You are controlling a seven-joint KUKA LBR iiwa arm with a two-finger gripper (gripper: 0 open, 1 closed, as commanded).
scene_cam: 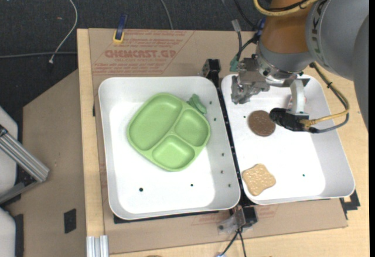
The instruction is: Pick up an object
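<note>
Cracker (258,179) right bin front | brown disc (262,123) beside fingers (241,91)

Red print runs along the top of the cardboard sheet (158,51) under the two bins, and it reads "CHEMCAST", followed by what looks like "GP", though those last letters are faint and I can't be sure of them. A thinner line of red lettering sits just above that word, far too small to make out. Nothing else here carries legible writing, no numbers, no labels.
</note>
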